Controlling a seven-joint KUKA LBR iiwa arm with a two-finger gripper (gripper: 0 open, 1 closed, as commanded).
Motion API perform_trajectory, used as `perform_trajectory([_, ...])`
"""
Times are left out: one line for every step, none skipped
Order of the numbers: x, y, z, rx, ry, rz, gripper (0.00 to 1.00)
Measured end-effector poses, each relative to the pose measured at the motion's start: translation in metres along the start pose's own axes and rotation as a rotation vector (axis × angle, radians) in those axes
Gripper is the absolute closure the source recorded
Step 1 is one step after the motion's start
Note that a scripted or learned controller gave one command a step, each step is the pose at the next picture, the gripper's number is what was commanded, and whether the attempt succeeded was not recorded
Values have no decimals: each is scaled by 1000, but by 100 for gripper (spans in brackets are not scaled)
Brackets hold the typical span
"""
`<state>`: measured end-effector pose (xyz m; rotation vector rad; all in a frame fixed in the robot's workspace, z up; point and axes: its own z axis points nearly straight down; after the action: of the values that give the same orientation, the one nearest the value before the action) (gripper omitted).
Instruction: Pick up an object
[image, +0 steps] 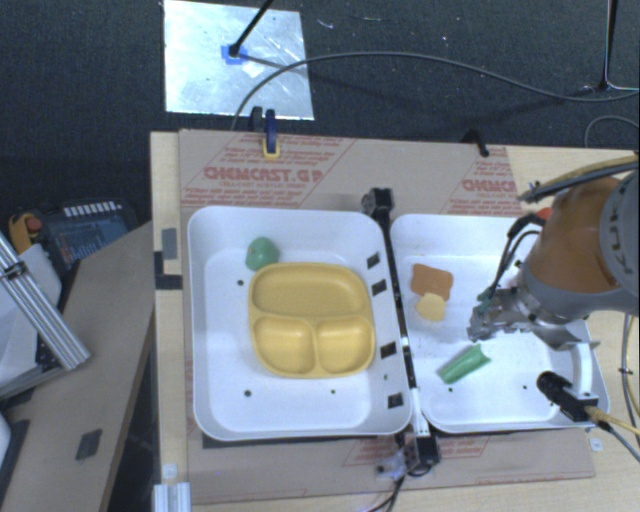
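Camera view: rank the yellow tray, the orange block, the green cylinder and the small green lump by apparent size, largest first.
1. Yellow tray, by far.
2. Green cylinder and orange block: too alike to rank.
3. Small green lump, slightly smaller.

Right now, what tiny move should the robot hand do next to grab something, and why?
Probably drop a little, down and toward the camera, onto the green block. The gripper sits just above that block in the right bin, with nothing between its fingers that I can see. The orange piece and the yellow piece lie farther off, so the green block looks like the easiest catch.
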<state>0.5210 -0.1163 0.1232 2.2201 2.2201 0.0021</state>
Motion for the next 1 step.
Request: perform_trajectory([1, 0, -43, -3, -1, -3, 100])
